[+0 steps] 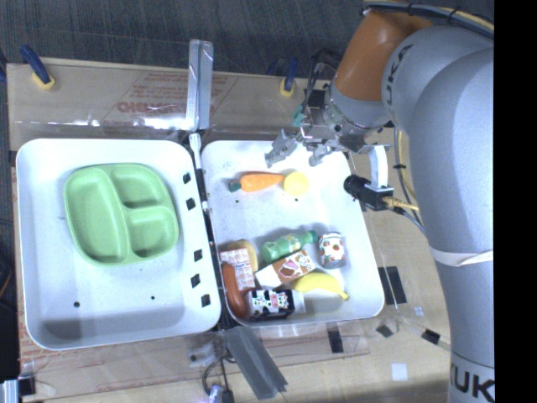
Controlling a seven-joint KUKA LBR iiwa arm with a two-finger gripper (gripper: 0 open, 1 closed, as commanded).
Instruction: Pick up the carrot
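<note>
An orange carrot (261, 181) with a green stem end lies flat in the upper part of the right bin (359, 217), its tip beside a small yellow lemon (295, 183). My gripper (299, 151) hovers just above and to the right of the carrot, near the bin's back wall. Its fingers (279, 149) are spread apart with nothing between them. The carrot is fully visible and apart from the gripper.
The right bin's front half holds a hot dog (237, 274), a green bottle (287, 245), a small can (332, 249), a banana (320, 285) and cartons (285, 269). The left bin holds a green divided tray (122, 211). A metal divider (200, 91) stands between the bins.
</note>
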